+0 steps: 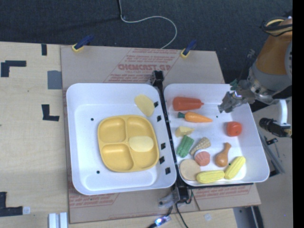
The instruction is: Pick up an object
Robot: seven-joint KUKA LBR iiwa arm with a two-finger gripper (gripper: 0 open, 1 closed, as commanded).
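I am logging: gripper [227,104], finger state indiscernible, hovering over right bin [256,141]; glossy plastic carrot [197,118], round tomato [233,128] lying below.

Robot arm [273,56], right side of the view. The upper casing is rounded, with a broad orange band [271,56] that shades to a darker tone at its edges. A curved rim of orange and pale grey sits at the top. Below the band lies a ring of light grey metal, followed by a darker grey wrist section. The hand [231,102] is a small, angular assembly in mixed grey and dark tones, with hard edges and little surface detail visible; its fingers are too blurred to make out.
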